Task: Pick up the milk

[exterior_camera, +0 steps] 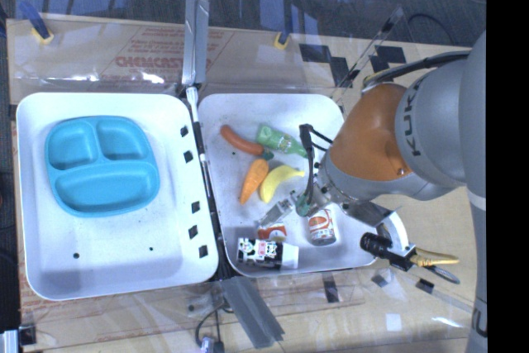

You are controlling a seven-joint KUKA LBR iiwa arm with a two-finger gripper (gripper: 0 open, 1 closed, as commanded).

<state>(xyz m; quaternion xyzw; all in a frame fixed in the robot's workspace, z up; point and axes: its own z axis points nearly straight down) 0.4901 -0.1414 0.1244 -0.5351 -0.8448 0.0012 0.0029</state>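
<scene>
We are reaching in with the grey and orange arm [397, 145] from the right, over the surface [248, 45] that is carrying two white bins side by side. The left bin [50, 260] is holding a blue divided plate [102, 164]; the right bin [331, 107] is holding the loose items. Among them, the milk [267, 253], a small carton with a black-and-white cow pattern, is lying on its side against the near wall of the right bin, near the divider between the bins. Our end effector [307, 196] is hanging above and to the right of it, close to a small red-and-white can [321, 227] and a silvery object [277, 212] that we cannot identify; we cannot tell how it is set. A red sausage [240, 140], a green bottle [282, 141], a carrot [253, 178] and a banana [278, 180] are lying farther back. We are judging the main risk to be the crowding: the can and the silvery piece are sitting just beside the end effector, so a descent from here is likely catching them instead of the milk, and the carton's place against the bin wall is leaving little room on that side.
</scene>
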